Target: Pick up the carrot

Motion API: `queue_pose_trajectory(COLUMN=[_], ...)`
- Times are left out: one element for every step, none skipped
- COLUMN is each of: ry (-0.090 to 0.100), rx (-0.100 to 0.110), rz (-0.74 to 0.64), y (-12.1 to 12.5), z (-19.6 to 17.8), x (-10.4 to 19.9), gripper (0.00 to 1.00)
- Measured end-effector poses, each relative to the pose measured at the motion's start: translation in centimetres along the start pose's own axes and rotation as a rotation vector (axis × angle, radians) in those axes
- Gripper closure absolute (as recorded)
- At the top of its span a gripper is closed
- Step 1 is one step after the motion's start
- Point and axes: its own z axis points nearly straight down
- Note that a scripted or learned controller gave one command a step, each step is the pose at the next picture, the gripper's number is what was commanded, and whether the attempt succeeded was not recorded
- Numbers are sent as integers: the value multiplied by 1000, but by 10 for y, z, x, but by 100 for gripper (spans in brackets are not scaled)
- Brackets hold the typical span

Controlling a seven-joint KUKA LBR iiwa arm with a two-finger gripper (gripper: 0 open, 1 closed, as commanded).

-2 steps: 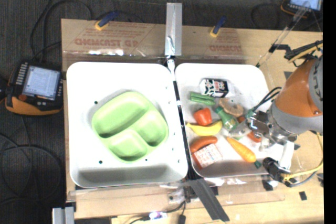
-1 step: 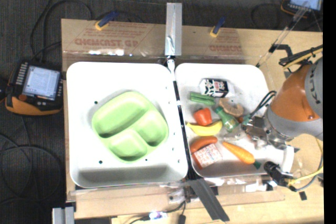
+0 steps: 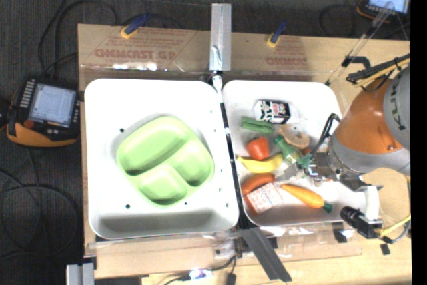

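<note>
The carrot (image 3: 303,195) is orange with a green tip at its right end. It lies flat near the front of the right bin (image 3: 337,103), next to a red and white packet (image 3: 267,198). My gripper (image 3: 299,169) hangs low over the middle of that bin, just behind the carrot and above the pile of toy food. The view does not show the carrot in its grasp. The grey arm with its orange band (image 3: 367,127) covers the bin's right side.
Crowded around the gripper are a yellow banana (image 3: 260,163), a red tomato (image 3: 258,147), a green stalk (image 3: 257,125), a tan slice (image 3: 295,138) and a black and white can (image 3: 272,110). The left bin (image 3: 100,103) holds a green divided plate (image 3: 165,160).
</note>
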Motion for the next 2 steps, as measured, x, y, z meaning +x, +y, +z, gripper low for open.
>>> queue_pose_trajectory(ry=[1, -2], rx=[-11, -15], rz=[-402, -400], y=[5, 7], z=[16, 9], x=[-25, -25], gripper=[0, 100])
